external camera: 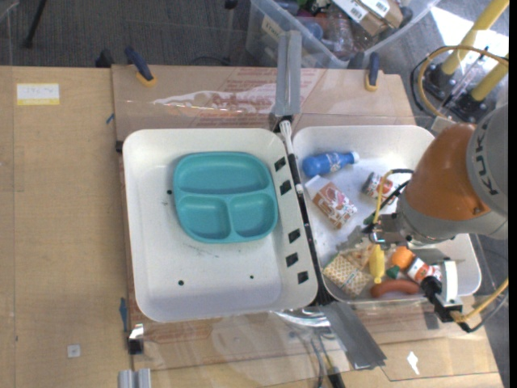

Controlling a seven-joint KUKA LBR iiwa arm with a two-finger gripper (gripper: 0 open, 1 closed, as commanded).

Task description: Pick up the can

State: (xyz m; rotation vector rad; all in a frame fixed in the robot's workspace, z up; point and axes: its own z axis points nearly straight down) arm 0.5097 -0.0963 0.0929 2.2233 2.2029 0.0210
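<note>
Nearest, along the front edge of the wooden bench (56, 241), a grey metal strip (355, 342) lies aslant just below the two white bins.

One camera view, counted: the left bin (149, 241) holds one teal plate (224, 196) with three compartments. The right bin (420, 140) holds one blue bottle (327, 163), one red-and-white packet (333, 204), one tan cracker block (347, 272), one yellow piece (376, 263), one orange piece (401, 258) and one red sausage shape (396, 289).

One can (373, 186), small and silvery with red on it, sits in the right bin's middle, right of the packet and below the bottle, just beside the arm's orange band (444, 184). It is too small and too crowded by a cable to tell which way its long axis runs.

The gripper (380, 234) hangs low over the clutter in the bin's near half, apart from the can; whether it is released or clenched cannot be told.

Two blue clamps (144, 71) stand at the bench's back edge. Beyond it is grey carpet (161, 14) and one clear tub (347, 10) of mixed goods.
</note>
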